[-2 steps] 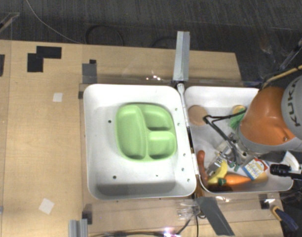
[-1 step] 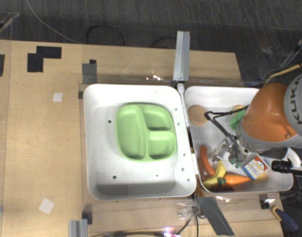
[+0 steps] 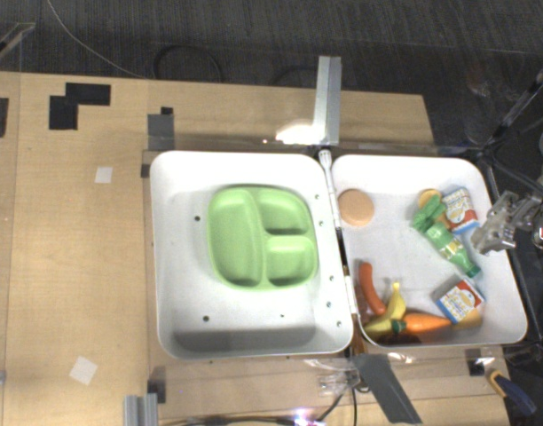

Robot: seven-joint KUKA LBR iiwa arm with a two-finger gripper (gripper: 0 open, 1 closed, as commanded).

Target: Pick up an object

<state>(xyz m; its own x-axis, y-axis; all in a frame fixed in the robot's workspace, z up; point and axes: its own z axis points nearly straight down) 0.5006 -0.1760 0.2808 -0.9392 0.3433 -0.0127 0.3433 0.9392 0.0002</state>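
Observation:
The right bin (image 3: 405,171) holds several toy foods: a tan round bun (image 3: 356,206), a green bottle (image 3: 451,245), a red-and-white carton (image 3: 460,208), a small carton (image 3: 459,301), a red sausage (image 3: 368,288), a yellow banana (image 3: 392,306) and an orange carrot (image 3: 424,322). My gripper (image 3: 497,230) hangs at the bin's right rim, just right of the green bottle and the upper carton. Nothing is seen held in it.
The left bin (image 3: 178,264) carries a green divided plate (image 3: 261,236). A metal post (image 3: 328,100) rises behind the seam between the bins. The sausage, banana and carrot crowd the right bin's near-left corner.

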